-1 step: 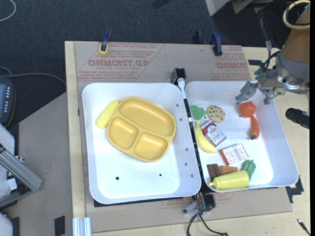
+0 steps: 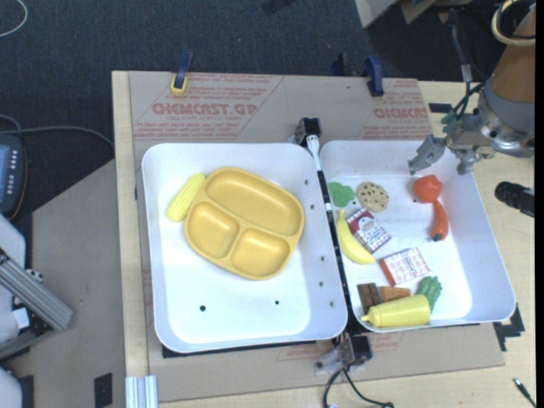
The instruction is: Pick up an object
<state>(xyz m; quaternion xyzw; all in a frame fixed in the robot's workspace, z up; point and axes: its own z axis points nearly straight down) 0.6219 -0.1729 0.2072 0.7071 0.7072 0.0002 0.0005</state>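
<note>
Red pepper [image 2: 427, 189] sits just below my gripper [image 2: 444, 156], jaws spread, nothing held. Approach step; next I'd drop straight down & close.

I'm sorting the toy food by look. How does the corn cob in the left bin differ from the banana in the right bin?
The corn cob lies straight, while the banana curves. The corn cob has a ridged surface; the banana looks smooth. The corn cob rests against the yellow tray, whereas the banana is partly covered by a small red and white packet. Both are yellow and similar in length.
</note>
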